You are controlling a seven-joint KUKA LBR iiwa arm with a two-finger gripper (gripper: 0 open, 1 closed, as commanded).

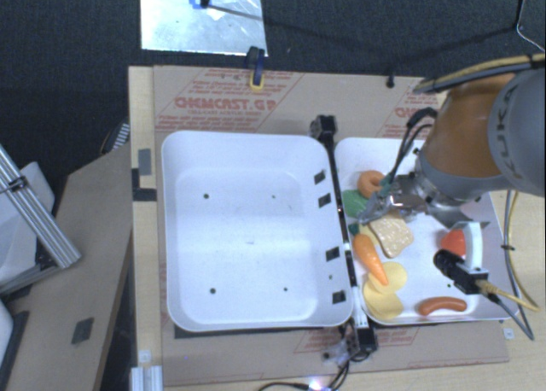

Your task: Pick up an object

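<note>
Two white bins side by side on the table (213, 90): the left bin (247, 231) and the right bin (490, 308), parted by a black divider strip. Arm (478, 137) enters from 3 o'clock, grey with its orange band, wrist bent down over the right bin. Hand (381, 201) sits low near that bin's 9 o'clock side, close to the divider; its metal tips point toward 9 o'clock, but whether they are spread or closed cannot be told, and nothing is seen between them. Objects in the right bin, taken from the hand: an orange ring (370, 181) just at 12 o'clock of the tips; a green piece (353, 203) at 9 o'clock, hard against the divider, partly hidden; a tan bread slice (393, 236) at 5 o'clock, just beside the tips, touching or apart unclear. A carrot (369, 259) lies at 7 o'clock of the bread, tilted, its lower end near a yellow piece (384, 298) at the bin's 7 o'clock corner. A sausage (442, 305) lies along the bin's 6 o'clock rim. A red piece (455, 242) shows at 3 o'clock of the bread, partly behind a white and black fitting. A blue and yellow clamp (255, 68) grips the table's 12 o'clock edge.
</note>
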